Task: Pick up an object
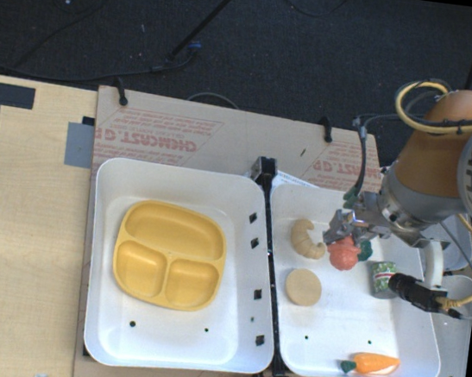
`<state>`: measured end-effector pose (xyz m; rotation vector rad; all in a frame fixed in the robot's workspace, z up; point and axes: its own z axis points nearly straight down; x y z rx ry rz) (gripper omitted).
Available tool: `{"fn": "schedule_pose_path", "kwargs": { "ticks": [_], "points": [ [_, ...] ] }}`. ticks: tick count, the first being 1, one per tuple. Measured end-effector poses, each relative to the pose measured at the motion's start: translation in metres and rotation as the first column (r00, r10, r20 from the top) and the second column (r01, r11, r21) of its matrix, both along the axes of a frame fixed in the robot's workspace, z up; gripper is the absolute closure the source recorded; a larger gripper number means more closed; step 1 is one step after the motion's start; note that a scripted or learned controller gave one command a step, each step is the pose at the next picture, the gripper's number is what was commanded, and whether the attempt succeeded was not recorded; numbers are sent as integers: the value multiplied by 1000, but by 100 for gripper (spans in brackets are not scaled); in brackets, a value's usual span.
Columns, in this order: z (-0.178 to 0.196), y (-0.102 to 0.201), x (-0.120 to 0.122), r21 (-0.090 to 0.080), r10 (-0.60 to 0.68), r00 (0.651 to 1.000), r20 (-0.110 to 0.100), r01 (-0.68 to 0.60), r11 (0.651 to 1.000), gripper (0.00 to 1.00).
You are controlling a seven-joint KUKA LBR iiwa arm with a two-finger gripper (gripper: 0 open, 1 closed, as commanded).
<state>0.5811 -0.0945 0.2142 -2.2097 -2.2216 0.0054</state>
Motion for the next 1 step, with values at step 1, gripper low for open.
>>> {"fn": "schedule_pose_path", "kwargs": {
  "ticks": [1],
  "points": [
    [-11,56,-1,-1,0,1000,-1,0,1000,100]
  ]
}}
